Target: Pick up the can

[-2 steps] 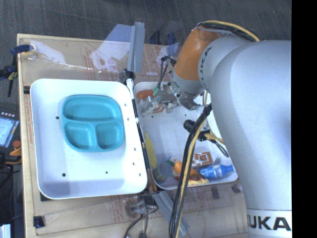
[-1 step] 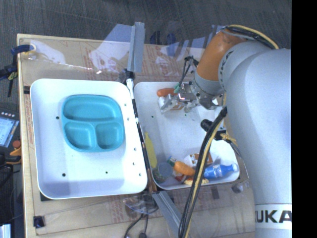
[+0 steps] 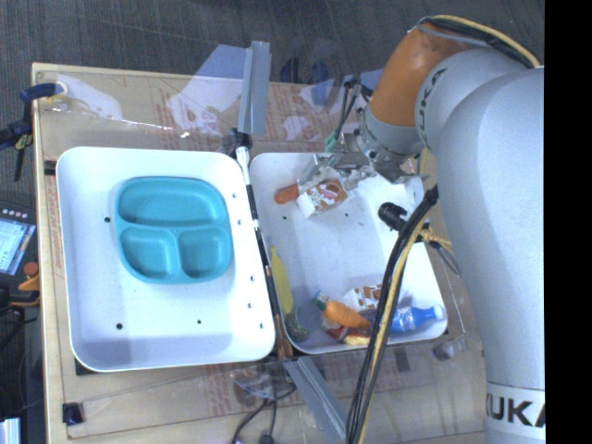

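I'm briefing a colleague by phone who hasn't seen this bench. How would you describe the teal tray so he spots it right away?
Start with the left white bin of the two on the bench. Lying flat in its upper middle is the teal tray, a rounded plate with three compartments, one long and two smaller. It is the sole item in that bin, while the small clutter sits in the right bin.

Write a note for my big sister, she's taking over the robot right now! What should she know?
Pincer: low over the far end of the right bin, right at the can. Whether it grips the can cannot be told from this view.
Can: small, with a red and white label, lying tilted in the right bin beside an orange piece.
Near end of the right bin: a plastic bottle, a carrot-like piece and other bits.
Left bin: holds a blue divided tray.
Done: the pincer is at the can.
Left: confirm a grip, then lift the can clear.
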Motion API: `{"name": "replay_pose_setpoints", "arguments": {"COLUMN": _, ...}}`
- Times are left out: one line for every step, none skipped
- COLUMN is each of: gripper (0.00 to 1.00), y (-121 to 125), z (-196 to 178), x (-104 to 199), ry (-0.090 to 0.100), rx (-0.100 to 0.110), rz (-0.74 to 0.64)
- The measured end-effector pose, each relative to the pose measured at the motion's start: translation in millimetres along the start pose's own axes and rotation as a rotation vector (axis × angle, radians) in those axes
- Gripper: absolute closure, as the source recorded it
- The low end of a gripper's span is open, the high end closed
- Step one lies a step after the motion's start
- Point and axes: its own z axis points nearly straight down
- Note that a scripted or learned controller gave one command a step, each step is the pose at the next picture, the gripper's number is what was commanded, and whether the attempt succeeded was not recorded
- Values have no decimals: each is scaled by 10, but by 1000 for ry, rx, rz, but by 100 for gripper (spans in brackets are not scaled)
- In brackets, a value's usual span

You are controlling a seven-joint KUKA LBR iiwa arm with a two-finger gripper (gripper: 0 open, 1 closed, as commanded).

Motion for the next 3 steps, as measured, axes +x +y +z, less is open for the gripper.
{"name": "replay_pose_setpoints", "arguments": {"gripper": 0, "y": 50, "z": 444, "x": 305, "ry": -9, "rx": -16, "rz": 13}}
{"name": "replay_pose_setpoints", "arguments": {"gripper": 0, "y": -197, "z": 428, "x": 502, "ry": -10, "rx": -27, "rz": 38}}
{"name": "replay_pose_setpoints", "arguments": {"gripper": 100, "y": -182, "z": 306, "x": 499, "ry": -9, "rx": -30, "rz": 37}}
